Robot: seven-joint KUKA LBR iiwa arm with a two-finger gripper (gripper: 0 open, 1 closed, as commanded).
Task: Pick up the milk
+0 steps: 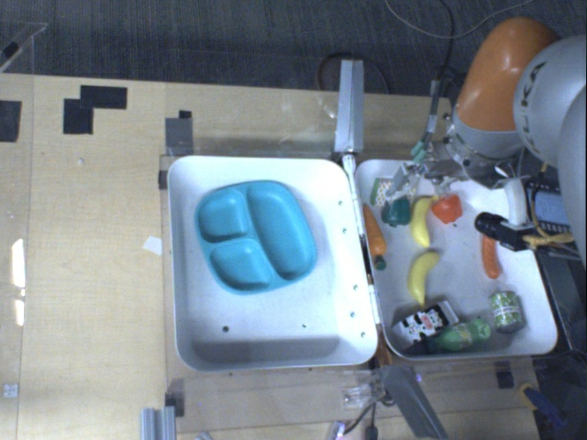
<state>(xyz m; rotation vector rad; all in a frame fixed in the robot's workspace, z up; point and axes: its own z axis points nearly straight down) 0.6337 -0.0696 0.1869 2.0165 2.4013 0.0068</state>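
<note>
Right bin, near edge, at six o'clock: milk, a small carton with a black-and-white cow pattern, lying on its side. Its long axis runs roughly from eight o'clock to two o'clock. A green item touches it on the three o'clock side; a small green-labelled can stands just beyond that.

Right bin, middle: two bananas, the near banana just past the carton toward twelve o'clock, the far banana beyond it. A carrot lies along the nine o'clock wall. A reddish sausage shape lies toward three o'clock.

Right bin, far end, at twelve o'clock: tool, hanging over a teal object and near an orange-red piece. Whether the tool stands apart or together cannot be told; nothing is seen clamped in it.

Key relation: the milk lies from the tool at about six o'clock, well apart, with both bananas between. Judged need: travel toward the near edge, then turn to close across the carton's short side.

Left bin: a blue divided plate.
</note>
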